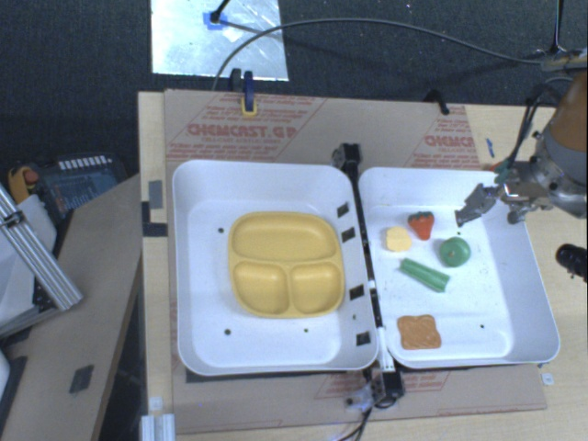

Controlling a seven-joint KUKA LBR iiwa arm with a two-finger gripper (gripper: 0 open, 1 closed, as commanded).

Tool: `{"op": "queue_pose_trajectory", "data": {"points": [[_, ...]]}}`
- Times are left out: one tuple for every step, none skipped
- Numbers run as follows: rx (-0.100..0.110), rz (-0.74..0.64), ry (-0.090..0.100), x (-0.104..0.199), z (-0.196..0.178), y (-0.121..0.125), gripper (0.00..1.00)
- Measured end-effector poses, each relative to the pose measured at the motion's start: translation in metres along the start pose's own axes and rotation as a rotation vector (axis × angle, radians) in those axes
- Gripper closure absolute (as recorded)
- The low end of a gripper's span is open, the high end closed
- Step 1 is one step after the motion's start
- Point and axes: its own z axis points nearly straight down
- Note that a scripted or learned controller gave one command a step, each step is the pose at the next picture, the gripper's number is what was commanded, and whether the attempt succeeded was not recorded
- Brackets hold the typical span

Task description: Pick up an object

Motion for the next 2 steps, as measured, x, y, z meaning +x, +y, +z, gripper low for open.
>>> {"op": "queue_pose_trajectory", "data": {"points": [[0.001, 0.002, 0.0, -0.002, 0.042, -0.003, 0.0], [0.003, 0.002, 0.001, 0.004, 0.087, -0.009, 0.0]]}}
